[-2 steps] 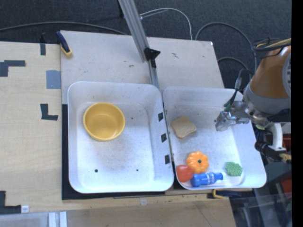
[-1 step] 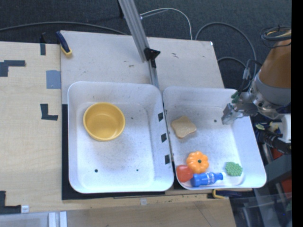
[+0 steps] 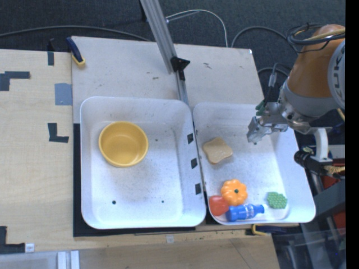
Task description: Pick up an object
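Note:
The right bin (image 3: 291,167) holds a tan bread-shaped piece (image 3: 217,150) near its left wall. Along its front lie an orange pumpkin (image 3: 234,190), a red object (image 3: 218,205), a blue bottle (image 3: 245,212) and a green knobbly piece (image 3: 276,199). My gripper (image 3: 255,135) hangs over the right bin's upper right part, to the right of the bread piece and apart from it. Nothing shows between its fingers. A yellow bowl (image 3: 123,143) sits in the left bin (image 3: 90,167).
A slanted metal pole (image 3: 162,29) crosses the bench behind the bins and ends near the divider. A blue and yellow tool (image 3: 76,51) lies at the bench's far left corner. Cables run behind the bench and by the arm.

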Controlling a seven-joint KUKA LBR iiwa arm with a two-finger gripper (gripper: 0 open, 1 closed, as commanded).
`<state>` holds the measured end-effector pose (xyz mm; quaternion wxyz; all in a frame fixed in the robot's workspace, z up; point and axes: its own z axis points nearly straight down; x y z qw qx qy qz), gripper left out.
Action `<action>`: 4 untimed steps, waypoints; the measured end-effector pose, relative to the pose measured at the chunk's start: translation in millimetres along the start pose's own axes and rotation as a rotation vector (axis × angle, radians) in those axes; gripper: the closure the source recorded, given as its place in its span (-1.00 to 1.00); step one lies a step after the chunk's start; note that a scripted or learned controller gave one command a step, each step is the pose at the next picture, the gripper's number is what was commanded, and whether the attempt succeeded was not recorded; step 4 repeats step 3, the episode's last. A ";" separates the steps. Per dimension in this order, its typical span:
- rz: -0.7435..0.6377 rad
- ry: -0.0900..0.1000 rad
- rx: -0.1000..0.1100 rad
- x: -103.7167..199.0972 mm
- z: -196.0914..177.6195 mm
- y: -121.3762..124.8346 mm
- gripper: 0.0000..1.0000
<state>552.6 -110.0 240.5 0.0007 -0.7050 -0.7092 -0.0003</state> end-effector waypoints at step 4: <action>-0.002 0.000 0.000 168.4 7.9 44.1 1.00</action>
